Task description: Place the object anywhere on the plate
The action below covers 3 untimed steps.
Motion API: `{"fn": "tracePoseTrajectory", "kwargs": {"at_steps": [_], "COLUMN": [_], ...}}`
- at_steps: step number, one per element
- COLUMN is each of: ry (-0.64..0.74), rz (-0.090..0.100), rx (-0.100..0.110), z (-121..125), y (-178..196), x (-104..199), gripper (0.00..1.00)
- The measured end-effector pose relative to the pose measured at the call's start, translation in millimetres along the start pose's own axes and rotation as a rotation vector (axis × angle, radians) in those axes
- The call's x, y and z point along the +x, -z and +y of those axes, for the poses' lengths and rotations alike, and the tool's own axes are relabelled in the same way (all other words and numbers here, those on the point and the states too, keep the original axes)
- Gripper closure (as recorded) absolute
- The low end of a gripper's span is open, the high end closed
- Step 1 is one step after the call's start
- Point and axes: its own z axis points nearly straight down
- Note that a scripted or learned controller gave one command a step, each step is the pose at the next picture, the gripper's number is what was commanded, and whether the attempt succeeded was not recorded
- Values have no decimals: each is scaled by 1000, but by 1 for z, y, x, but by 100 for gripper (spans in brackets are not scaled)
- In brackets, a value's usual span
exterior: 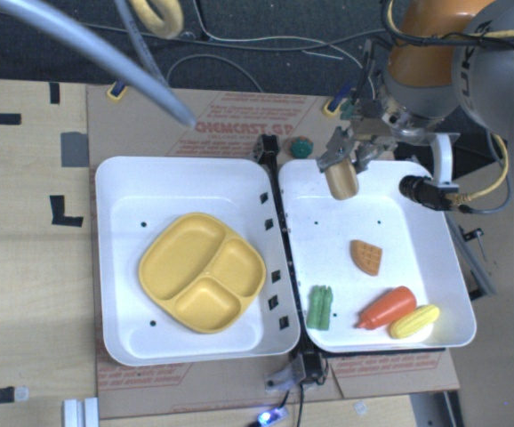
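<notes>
Grey arm (497, 60), jaws clamping tan cylinder (341, 183) over right bin (417, 225), yellow plate (202, 272) in left bin (124, 194)

The right bin (435, 238) holds a waffle piece (366, 257), a green vegetable (319, 308), a carrot (387, 308) and a yellow corn cob (414, 321) along its near side.

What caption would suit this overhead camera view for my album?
Gripper holding a tan object over the right bin, yellow plate waiting in the left.
</notes>
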Motion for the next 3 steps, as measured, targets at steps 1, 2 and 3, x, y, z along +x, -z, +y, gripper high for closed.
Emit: {"fn": "tracePoseTrajectory", "kwargs": {"at_steps": [1, 2, 3], "ry": [1, 0, 2], "rz": [0, 0, 0], "rx": [0, 1, 1], "z": [-30, -62, -97], "y": [-9, -34, -42], "x": [53, 95, 148], "gripper": [100, 100, 100]}}
